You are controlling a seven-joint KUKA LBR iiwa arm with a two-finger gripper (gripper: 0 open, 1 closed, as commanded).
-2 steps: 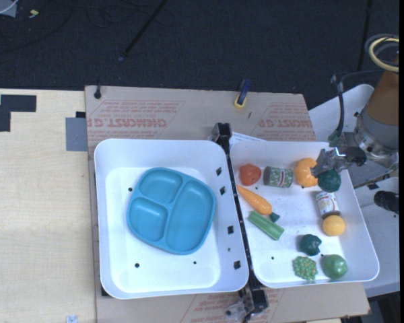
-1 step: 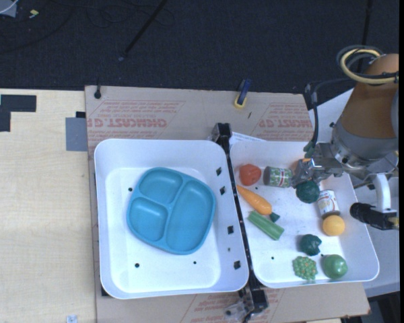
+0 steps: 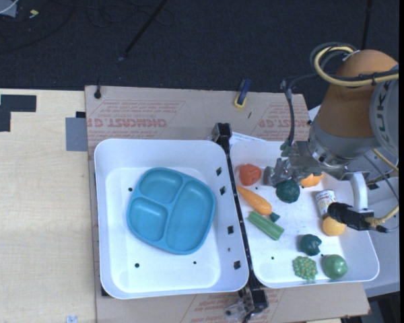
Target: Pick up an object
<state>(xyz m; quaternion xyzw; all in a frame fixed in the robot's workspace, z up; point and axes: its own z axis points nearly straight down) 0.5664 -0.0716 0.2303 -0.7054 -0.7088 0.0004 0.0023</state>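
Your jaws (image 3: 283, 175) hang low in the right bin (image 3: 370, 264), right of centre frame; whether they are apart, I cannot tell. A dark green ball (image 3: 287, 192) sits just below them, a tomato (image 3: 249, 174) left. Centre over the ball before closing.

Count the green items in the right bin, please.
4: a dark ball at the gripper, a stick in the middle, a dark lump lower, an apple in the corner. The arm may hide others.
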